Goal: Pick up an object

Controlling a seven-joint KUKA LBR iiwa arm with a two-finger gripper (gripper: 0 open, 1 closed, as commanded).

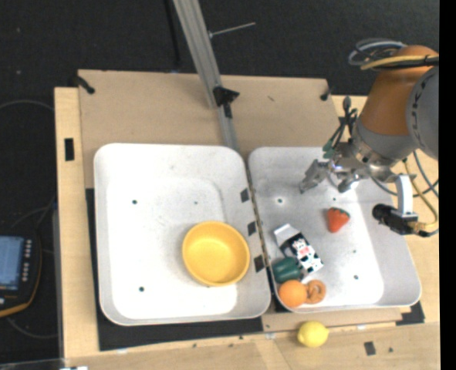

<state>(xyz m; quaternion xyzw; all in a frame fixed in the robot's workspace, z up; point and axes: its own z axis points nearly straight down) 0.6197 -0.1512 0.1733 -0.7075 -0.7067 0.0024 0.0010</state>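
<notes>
The claw (329, 177) hangs with fingers apart and empty over the right bin (393, 272); the red strawberry (336, 220) lies just nearer, slightly right.

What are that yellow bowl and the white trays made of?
The yellow bowl looks like smooth moulded plastic: even colour with a soft sheen. The left bin and the right bin seem to be matte white plastic, going by their rounded corners, though painted metal is possible.

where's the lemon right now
The lemon lies outside both bins, on the bench at the bottom of the camera view, just below the right bin's front rim and the orange in its corner.
</notes>
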